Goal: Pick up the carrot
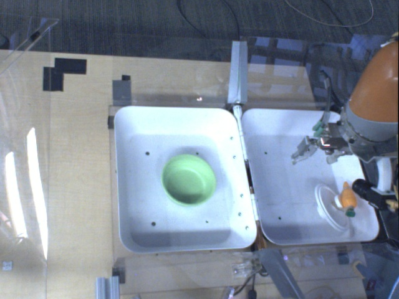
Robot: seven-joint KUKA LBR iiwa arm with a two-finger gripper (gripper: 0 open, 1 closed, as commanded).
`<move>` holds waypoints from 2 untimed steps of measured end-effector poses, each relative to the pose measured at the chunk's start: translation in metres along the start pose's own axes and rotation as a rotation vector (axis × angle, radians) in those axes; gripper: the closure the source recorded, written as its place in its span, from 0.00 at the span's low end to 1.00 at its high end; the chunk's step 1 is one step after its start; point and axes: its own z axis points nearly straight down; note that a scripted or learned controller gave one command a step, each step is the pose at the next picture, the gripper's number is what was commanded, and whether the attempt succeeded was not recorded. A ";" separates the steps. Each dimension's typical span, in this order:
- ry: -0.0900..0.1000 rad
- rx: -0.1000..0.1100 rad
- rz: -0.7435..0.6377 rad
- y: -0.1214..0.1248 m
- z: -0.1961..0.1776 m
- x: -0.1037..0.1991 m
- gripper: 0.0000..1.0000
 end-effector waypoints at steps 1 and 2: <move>-0.002 -0.003 -0.030 -0.053 -0.015 -0.051 0.00; -0.001 -0.001 -0.151 -0.054 0.037 -0.087 0.00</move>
